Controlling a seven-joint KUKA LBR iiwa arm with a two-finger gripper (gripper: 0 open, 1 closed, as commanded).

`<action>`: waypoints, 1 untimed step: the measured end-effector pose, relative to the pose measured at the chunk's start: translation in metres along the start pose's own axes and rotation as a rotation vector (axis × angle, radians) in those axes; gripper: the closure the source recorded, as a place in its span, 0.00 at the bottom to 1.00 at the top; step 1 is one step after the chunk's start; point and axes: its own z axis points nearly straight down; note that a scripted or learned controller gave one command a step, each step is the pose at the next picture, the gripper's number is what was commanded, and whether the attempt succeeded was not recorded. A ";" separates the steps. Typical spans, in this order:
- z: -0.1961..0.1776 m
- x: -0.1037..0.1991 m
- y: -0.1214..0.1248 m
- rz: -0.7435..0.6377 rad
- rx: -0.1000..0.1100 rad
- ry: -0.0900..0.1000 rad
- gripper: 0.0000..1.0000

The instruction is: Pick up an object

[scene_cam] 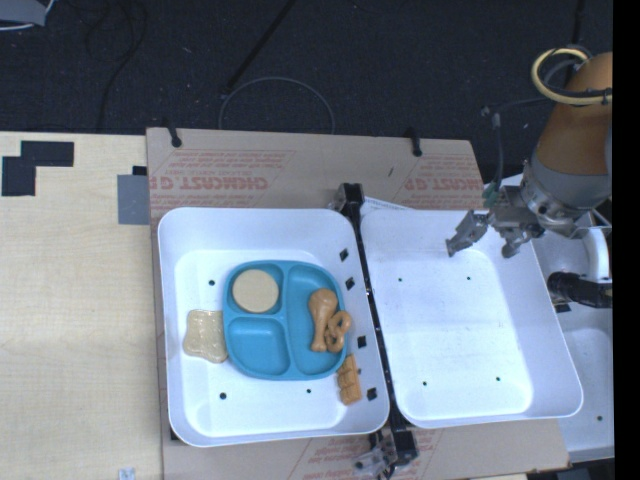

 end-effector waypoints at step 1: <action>-0.008 0.000 0.002 -0.002 -0.012 -0.002 0.00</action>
